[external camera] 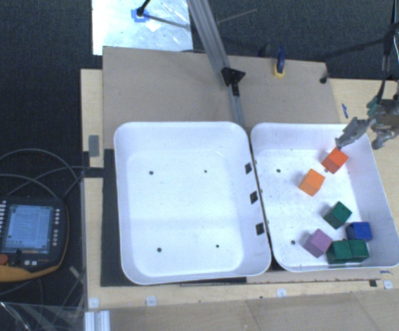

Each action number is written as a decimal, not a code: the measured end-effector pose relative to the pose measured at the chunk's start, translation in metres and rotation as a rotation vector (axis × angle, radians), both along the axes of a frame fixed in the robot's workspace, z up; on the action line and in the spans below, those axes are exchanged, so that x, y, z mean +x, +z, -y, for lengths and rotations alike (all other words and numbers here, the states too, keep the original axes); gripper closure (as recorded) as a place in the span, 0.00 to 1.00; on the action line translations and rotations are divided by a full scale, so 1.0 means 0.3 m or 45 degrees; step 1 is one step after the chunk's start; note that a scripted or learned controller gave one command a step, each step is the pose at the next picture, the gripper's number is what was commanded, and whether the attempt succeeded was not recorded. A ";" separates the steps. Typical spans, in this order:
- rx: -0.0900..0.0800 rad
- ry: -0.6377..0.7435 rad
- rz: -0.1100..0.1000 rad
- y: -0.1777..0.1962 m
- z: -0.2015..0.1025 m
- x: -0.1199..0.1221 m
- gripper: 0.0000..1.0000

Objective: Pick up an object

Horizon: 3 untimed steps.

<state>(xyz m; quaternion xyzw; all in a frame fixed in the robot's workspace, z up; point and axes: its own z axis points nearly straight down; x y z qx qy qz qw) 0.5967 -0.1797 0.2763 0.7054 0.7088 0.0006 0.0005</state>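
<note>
Sitting at nine o'clock beside the bench, a pendant (23,238) shows a lit screen whose writing is too small to read. Next comes the left bin (185,202), then the right bin (323,198) holding an orange block (311,182), purple block (318,243), green blocks (346,251), blue block (359,231) and red-orange block (335,161). At two o'clock, the gripper (366,134) spreads its jaws wide, one finger touching the red-orange block, nothing clamped.

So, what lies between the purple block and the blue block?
In the camera view, a dark green block sits between the purple block and the blue block, slightly above.
</note>
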 end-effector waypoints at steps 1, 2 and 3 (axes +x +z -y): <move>0.000 0.000 0.000 0.000 0.000 0.000 0.00; 0.000 -0.003 -0.005 -0.165 -0.021 -0.027 0.00; 0.000 -0.003 -0.006 -0.370 -0.007 -0.019 0.00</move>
